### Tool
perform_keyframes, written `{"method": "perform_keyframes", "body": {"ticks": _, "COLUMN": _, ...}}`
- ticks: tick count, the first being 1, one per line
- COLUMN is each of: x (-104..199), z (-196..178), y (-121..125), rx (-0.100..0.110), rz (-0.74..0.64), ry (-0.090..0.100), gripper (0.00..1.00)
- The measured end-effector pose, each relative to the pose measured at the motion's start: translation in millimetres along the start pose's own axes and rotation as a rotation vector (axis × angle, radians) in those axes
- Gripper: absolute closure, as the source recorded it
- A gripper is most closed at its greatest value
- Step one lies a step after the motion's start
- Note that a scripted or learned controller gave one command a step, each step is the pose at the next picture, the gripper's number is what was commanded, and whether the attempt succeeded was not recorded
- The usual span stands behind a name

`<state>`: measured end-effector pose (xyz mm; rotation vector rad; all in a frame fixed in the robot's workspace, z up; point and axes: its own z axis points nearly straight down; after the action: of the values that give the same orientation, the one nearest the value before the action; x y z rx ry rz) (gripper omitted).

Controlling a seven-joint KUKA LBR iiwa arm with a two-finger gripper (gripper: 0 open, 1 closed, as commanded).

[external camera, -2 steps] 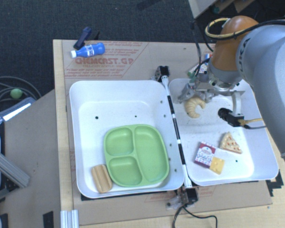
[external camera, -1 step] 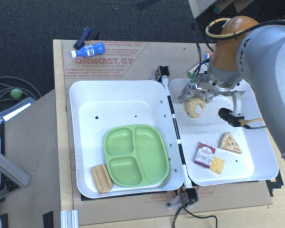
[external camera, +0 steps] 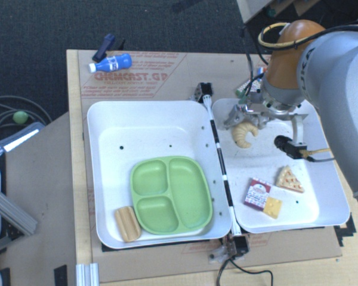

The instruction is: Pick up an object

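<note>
From above, in the right shallow white bin [external camera: 328, 216]: grey two-finger gripper [external camera: 249, 119] low at the far left corner, directly over a pale tan croissant [external camera: 244, 134], finger state impossible to tell. Nearer in the same bin: a triangular pizza slice [external camera: 290, 180], a red-and-white packet [external camera: 258, 194] touching a yellow cheese block [external camera: 273, 207]. In the left white bin [external camera: 107, 130]: a green three-compartment plastic tray [external camera: 170, 193] with a tan bread slice [external camera: 127, 223] just beside its near left corner.

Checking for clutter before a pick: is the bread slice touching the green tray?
Touching: in the camera view the bread slice sits against the green tray lower-left rim, no gap.
</note>
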<state>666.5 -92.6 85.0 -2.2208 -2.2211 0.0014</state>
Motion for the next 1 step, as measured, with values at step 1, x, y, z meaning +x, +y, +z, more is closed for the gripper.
{"method": "perform_keyframes", "body": {"ticks": 1, "x": -0.3, "z": 0.0, "y": 0.0, "rx": 0.000, "rz": 0.000, "ry": 0.000, "gripper": 0.00}}
